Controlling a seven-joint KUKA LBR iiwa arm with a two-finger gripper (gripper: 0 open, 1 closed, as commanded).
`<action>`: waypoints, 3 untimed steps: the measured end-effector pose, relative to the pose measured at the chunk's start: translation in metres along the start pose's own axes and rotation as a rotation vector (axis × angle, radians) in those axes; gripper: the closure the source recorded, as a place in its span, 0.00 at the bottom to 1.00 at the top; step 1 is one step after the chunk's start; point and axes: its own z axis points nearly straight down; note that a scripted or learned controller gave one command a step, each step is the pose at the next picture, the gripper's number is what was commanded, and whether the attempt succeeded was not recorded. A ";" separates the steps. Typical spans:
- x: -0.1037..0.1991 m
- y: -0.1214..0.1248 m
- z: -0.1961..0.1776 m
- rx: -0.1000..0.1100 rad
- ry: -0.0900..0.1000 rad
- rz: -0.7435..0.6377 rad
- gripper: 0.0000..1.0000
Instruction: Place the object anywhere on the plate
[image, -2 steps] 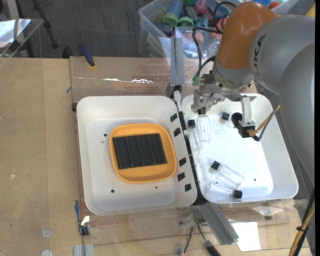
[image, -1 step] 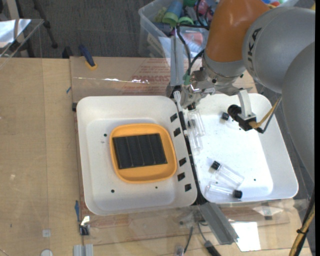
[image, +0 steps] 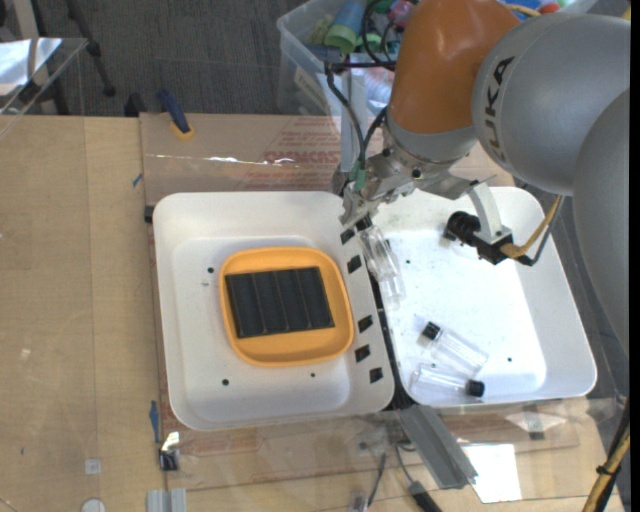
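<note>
The orange plate (image: 287, 305) in the left bin (image: 190, 400) carries no object. The claw (image: 372, 235) hangs over the bins' divide, apparently gripping a clear vial (image: 383, 265); the carry and release onto the plate remain.

The arm (image: 560, 90) is smooth grey with a rounded orange band (image: 440, 70) and dark "KU" letters beside the band. Black cables (image: 345, 90) run near it. A black part (image: 462, 227) sits below the band.
</note>
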 end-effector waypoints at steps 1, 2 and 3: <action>0.020 0.000 0.047 -0.001 0.000 -0.131 1.00; 0.019 0.001 0.036 -0.005 0.000 -0.127 1.00; 0.018 0.002 0.026 -0.009 0.000 -0.124 1.00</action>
